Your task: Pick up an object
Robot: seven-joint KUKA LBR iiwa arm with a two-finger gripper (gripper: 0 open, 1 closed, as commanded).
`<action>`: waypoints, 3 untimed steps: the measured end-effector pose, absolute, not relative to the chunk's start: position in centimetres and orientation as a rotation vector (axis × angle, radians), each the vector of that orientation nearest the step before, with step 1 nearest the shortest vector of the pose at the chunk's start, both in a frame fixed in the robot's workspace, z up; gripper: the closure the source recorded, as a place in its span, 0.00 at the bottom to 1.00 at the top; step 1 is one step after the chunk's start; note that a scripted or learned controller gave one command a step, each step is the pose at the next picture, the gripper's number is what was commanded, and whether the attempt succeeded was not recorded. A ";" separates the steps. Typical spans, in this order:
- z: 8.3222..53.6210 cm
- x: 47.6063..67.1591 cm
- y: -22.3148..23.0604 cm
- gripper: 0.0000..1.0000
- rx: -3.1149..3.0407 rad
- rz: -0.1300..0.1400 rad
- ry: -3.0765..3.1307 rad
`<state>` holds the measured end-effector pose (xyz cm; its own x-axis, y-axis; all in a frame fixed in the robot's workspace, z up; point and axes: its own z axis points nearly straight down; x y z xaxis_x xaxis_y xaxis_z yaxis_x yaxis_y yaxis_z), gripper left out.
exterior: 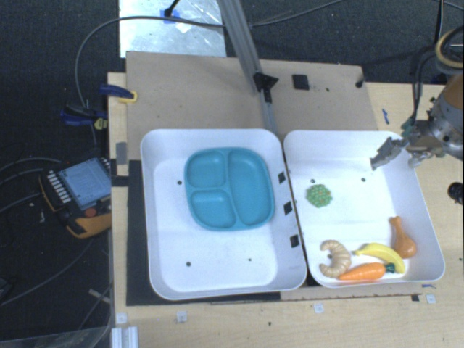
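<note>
The right bin (341, 147) holds a small green broccoli-like piece (318, 195) near its middle. Along its near edge lie a tan croissant (334, 257), a yellow banana (380, 253), an orange carrot (362, 272) and a brown drumstick (403, 238). My gripper (397, 158) hangs over the far right part of this bin, well above and to the right of the green piece. Its fingers are spread open and there is nothing between them.
The left bin (167, 252) holds a blue divided plate (230, 188). A grey pole (243, 35) slants in from the top toward the gap between the bins. Clamps and a handheld device (80, 194) lie off the bench at the left.
</note>
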<state>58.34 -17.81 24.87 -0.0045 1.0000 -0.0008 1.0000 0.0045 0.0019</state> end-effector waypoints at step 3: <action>8.8 57.5 -19.1 0.00 2.222 -0.002 2.224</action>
<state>57.51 -19.07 8.75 -0.0009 1.0000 0.0005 1.0000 0.0009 -0.0027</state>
